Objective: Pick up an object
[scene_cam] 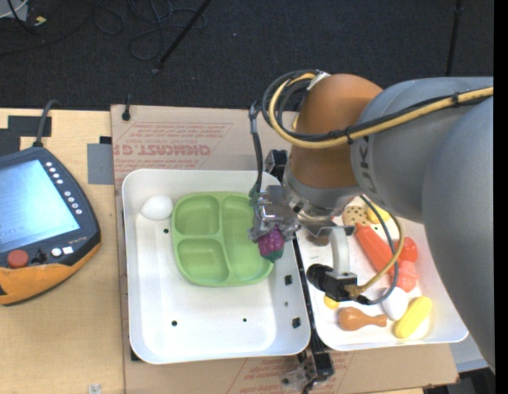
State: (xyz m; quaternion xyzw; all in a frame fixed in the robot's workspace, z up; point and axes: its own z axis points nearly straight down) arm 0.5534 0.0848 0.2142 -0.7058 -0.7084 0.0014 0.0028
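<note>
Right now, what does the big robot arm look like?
The robot arm is fat, rounded and grey, with a shiny orange band like a ball above its wrist. Yellow and black cables loop around that band and run along the arm. Its small metal end effector is silver-grey, with thin wires trailing beside it.

The light is even and fairly bright over the bench, coming from above as far as I can judge. The white bins (pixel 147 318) read clean, close to washed out at the rims. The arm (pixel 418 154) throws a soft shadow beneath its wrist, and its orange band (pixel 331 109) carries a dull sheen. The dark floor (pixel 155 31) behind goes nearly black, cables barely visible. Detail is slightly soft and grainy throughout.
</note>
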